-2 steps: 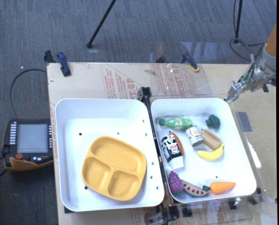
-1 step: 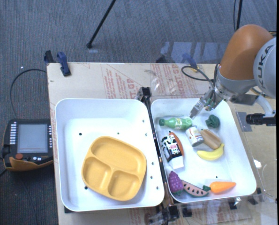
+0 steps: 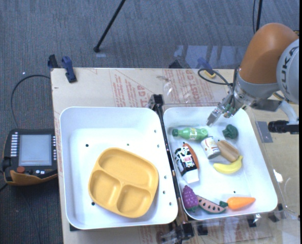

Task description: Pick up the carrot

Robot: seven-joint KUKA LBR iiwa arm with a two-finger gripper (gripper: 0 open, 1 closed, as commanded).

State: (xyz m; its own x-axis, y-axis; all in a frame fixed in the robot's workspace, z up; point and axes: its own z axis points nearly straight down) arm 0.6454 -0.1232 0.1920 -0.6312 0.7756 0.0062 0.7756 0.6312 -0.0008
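Observation:
The carrot, orange with a green stub, lies in the front right corner of the right bin, next to a watermelon slice. My gripper hangs over the bin's back edge, far behind the carrot and above the gap between a green bottle and a broccoli piece. Its fingers look open, with nothing between them.
The right bin also holds a small can, a bread roll, a banana, a cow-print carton and purple grapes. A yellow divided plate lies in the left bin. A pendant sits off the bench's left side.

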